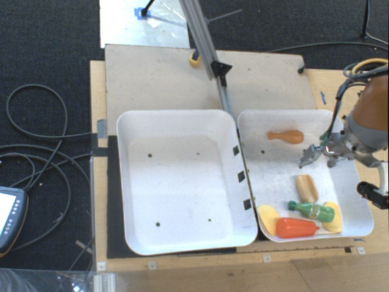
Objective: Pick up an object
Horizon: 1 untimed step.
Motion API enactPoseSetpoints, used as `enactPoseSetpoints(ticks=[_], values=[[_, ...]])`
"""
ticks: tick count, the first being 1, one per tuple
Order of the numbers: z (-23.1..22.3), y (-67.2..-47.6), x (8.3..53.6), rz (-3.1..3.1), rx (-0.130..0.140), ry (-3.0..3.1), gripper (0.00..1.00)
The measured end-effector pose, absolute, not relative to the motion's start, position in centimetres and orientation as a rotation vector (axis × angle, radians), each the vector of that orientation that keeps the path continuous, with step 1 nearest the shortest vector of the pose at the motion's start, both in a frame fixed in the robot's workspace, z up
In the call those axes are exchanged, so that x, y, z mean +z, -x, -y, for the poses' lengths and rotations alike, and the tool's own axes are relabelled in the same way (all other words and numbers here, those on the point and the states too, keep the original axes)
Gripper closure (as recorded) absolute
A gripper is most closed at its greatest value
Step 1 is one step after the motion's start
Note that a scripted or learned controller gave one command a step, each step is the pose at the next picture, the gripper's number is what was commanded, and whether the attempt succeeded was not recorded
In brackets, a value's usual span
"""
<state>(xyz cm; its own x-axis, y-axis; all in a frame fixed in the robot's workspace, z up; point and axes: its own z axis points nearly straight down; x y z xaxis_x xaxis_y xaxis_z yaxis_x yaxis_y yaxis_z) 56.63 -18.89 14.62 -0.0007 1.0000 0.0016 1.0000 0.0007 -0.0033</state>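
Observation:
The right bin (358, 181) holds several toy foods. An orange chicken drumstick (285, 137) lies near its back. A tan bread roll (307, 188) sits right of centre. At the front lie a green bottle (313, 211), a red-orange pepper (296, 227) and two yellow pieces (267, 215) (333, 218). My gripper (316, 154) hangs over the right side of this bin, between the drumstick and the roll, a little right of both. It touches neither of them.
The left bin (130, 181) stands beside the right one, with a shared wall between them. A slanted metal pole (203, 32) crosses the bench behind the bins. Cables and a pendant lie on the floor at the left.

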Motion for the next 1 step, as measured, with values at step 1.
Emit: enactPoseSetpoints(ticks=[1], values=[[18.83, -56.57, 9.4, 2.219, 0.002, 2.218, 0.0]])
